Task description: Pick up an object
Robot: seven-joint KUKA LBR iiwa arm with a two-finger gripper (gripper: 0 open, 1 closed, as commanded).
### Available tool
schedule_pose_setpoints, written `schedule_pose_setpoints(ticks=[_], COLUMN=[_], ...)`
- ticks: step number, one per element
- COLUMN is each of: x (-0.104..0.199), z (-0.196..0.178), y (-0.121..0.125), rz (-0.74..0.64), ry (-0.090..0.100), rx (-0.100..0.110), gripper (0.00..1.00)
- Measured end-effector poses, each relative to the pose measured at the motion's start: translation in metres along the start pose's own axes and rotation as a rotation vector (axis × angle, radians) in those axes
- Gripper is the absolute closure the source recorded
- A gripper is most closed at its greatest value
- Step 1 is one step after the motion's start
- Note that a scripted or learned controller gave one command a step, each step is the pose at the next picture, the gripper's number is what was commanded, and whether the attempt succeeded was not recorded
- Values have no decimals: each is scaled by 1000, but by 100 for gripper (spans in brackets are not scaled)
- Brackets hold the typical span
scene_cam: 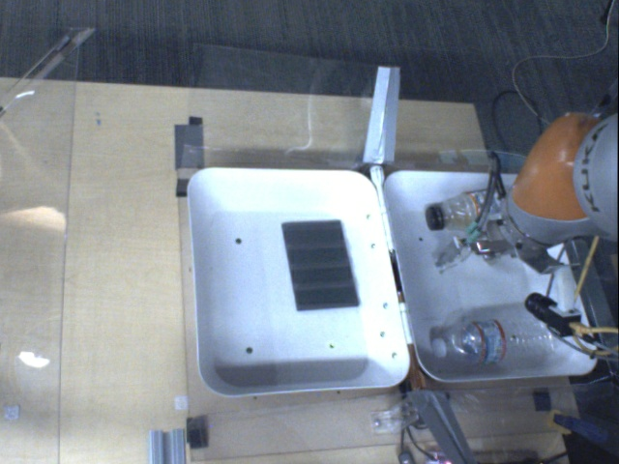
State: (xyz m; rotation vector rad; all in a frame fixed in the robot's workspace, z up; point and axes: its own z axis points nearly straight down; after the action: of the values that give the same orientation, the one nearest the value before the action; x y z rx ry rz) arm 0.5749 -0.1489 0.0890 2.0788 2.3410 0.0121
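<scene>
Bins (290, 187) sit side by side on the wooden bench (116, 259), left one and right one (416, 196) touching along the middle divider. The left bin has a dark ribbed rectangular pad (320, 264) lying flat near its centre, turned a little off square, and that's about it in there.

The right bin is where the action is. A clear plastic bottle (484, 340) with a blue label lies on its side along the near wall, cap end pointing left. A second clear bottle (455, 211) with a dark cap lies tilted near the far wall, cap toward the divider.

The arm (556, 177), grey with the orange band, comes in from the right and is down over the right bin. Its gripper (474, 245) sits just beside the dark-capped bottle, on its near side, close enough that they may be touching. Honestly can't tell from this angle how wide it's spread or whether it has anything; it's a small, glary, cluttered patch of metal and cables.

A metal bar (383, 114) sticks up behind the divider.
</scene>
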Motion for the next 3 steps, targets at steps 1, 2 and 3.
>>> schedule_pose_setpoints(ticks=[1,2,3], x=[19,33,43], z=[-5,0,5], y=[-61,20,65], rz=[-48,-84,-27], ry=[3,2,16], rx=[8,-1,72], gripper=[0,0,0])
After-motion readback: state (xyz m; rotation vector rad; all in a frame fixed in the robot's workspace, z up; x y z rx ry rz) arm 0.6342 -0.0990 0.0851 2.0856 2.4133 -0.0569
